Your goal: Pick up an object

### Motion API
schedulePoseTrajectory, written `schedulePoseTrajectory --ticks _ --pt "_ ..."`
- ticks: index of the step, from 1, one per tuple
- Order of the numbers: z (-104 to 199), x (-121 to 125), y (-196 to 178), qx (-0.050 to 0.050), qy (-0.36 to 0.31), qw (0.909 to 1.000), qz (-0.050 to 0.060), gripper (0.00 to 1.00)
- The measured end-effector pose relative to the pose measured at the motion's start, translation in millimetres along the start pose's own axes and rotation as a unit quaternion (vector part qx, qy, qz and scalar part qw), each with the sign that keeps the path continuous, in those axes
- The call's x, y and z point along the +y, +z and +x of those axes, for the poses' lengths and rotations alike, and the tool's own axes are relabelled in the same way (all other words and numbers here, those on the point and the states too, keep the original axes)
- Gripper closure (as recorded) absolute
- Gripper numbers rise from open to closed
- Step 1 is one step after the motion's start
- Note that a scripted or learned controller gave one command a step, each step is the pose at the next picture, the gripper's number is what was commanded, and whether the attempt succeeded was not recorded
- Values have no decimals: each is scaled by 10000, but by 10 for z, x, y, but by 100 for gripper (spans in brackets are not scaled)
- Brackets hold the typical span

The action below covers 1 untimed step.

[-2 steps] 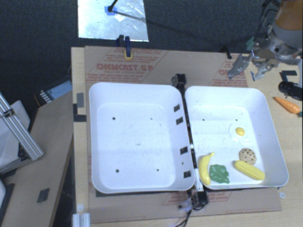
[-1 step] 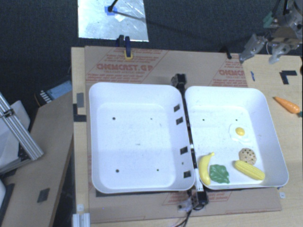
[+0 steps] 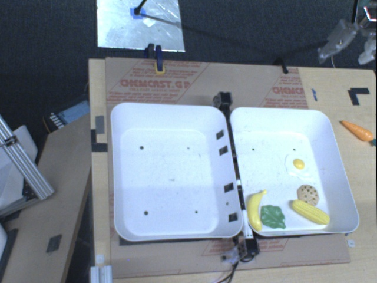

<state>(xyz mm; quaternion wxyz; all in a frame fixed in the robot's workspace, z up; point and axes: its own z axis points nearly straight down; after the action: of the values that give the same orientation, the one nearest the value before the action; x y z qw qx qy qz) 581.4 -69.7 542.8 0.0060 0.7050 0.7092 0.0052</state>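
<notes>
The right bin [image 3: 330, 134] holds several toy foods near its front right corner. A fried egg [image 3: 297, 164] lies mid-right, with a round cookie [image 3: 307, 194] just below it. A yellow corn cob [image 3: 310, 212] lies by the front wall. A banana [image 3: 255, 209] sits front left, touching a green leafy piece [image 3: 273, 217]. My gripper [image 3: 351, 47] hovers at the view's top right, beyond the bin's far right corner and well away from the objects. Its two pale fingers stand apart, open, with nothing between them.
The left bin [image 3: 121, 158] sits beside the right one, joined by a black hinge strip [image 3: 231, 170]. An orange carrot [image 3: 357, 131] lies on the bench outside the right bin. A foil sheet [image 3: 140, 16] and a clamp [image 3: 158, 58] sit at the back.
</notes>
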Motion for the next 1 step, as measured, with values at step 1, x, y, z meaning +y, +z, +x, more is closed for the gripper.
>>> schedulePoseTrajectory --ticks 1 --pt "-1057 -641 1376 2 83 9999 135 0"
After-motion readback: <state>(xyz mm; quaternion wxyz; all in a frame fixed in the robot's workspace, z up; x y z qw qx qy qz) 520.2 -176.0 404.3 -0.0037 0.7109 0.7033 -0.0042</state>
